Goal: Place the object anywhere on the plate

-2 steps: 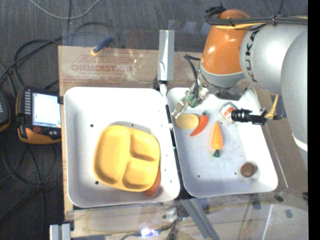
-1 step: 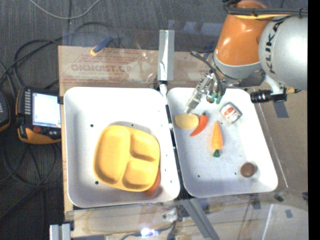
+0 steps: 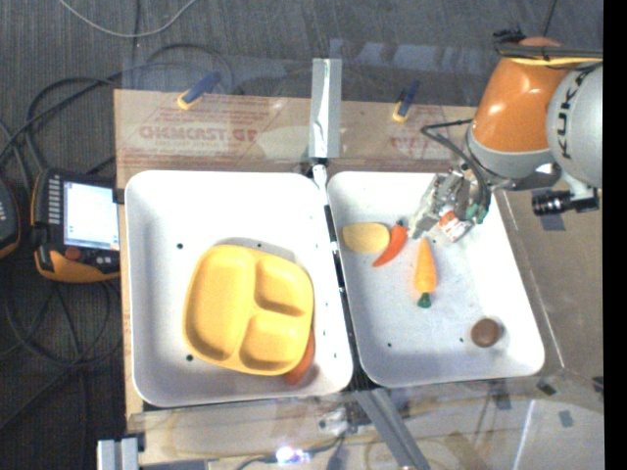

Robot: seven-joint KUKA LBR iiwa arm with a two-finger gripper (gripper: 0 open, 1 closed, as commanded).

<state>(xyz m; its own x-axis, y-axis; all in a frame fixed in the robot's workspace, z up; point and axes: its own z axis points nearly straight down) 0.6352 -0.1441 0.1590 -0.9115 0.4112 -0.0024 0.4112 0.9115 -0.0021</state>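
Note:
A yellow divided plate (image 3: 251, 309) lies in the left bin (image 3: 157, 213). In the right bin (image 3: 519, 351) lie a yellow potato-like piece (image 3: 365, 237), a red chili (image 3: 390, 247), an orange carrot (image 3: 424, 271) and a small brown round piece (image 3: 486, 333). My gripper (image 3: 446, 211) hangs over the upper part of the right bin, just right of the chili's top and above the carrot. Nothing shows between its fingers.
Something orange-red (image 3: 302, 364) peeks out from under the plate's lower right edge. A metal divider post (image 3: 322, 116) stands at the back between the bins. A handheld pendant (image 3: 80, 225) lies left of the bench.

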